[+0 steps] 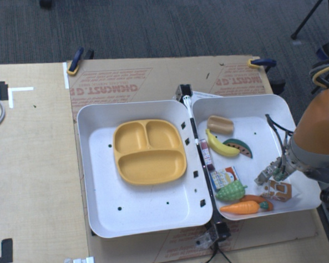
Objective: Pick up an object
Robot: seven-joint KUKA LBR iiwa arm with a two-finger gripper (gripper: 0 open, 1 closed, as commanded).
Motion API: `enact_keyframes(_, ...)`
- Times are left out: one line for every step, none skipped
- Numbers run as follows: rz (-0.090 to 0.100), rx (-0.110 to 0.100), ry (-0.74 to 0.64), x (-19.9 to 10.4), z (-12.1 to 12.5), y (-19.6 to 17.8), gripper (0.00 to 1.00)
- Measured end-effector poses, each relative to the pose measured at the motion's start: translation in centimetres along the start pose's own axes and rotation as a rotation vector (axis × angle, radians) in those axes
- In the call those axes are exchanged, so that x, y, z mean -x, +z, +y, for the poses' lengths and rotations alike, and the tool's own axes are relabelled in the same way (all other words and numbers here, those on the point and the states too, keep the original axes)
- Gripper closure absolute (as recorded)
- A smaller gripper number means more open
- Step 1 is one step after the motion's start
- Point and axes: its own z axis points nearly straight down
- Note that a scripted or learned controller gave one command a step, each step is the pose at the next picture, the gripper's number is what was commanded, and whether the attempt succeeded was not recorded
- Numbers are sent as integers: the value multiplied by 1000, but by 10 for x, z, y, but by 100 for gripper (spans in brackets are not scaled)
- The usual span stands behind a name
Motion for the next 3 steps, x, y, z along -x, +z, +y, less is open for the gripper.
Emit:
enact_keyframes(1,-2,1,-68,36,-108,100)
enact_keyframes(0,-2,-25,-84,43,-261,100)
enact_keyframes(2,-3,-155,-142,72,-192,100)
